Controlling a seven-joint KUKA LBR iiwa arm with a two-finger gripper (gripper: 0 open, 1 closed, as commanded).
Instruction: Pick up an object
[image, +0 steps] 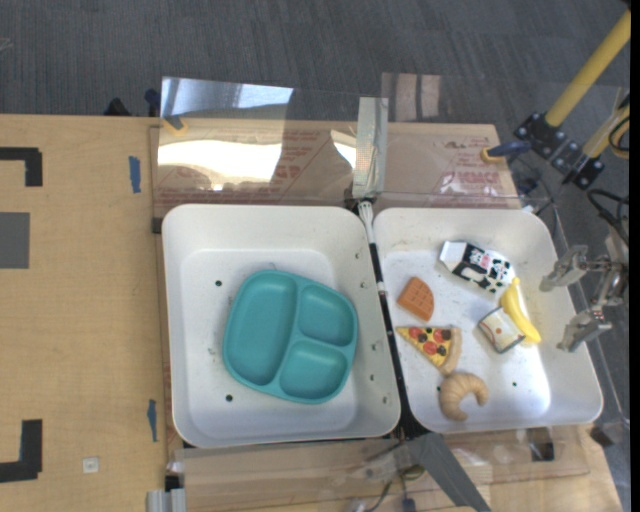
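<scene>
- The croissant (462, 392) lies at the near edge of the right bin (570, 395), closest to the camera and apart from its neighbours, which would make it an easy pick
- Just beyond it sit the pizza slice (433, 343), a waffle piece (417, 297), a small cream block (499, 329) touching the banana (518, 310), and a black-and-white carton (476, 265)
- The left bin (190, 300) holds a teal divided plate (290, 336), likely a drop spot
- The gripper (585, 300) hangs at the right bin's outer rim, fingers spread apart and holding nothing, probably parked clear so the toys stay visible
</scene>
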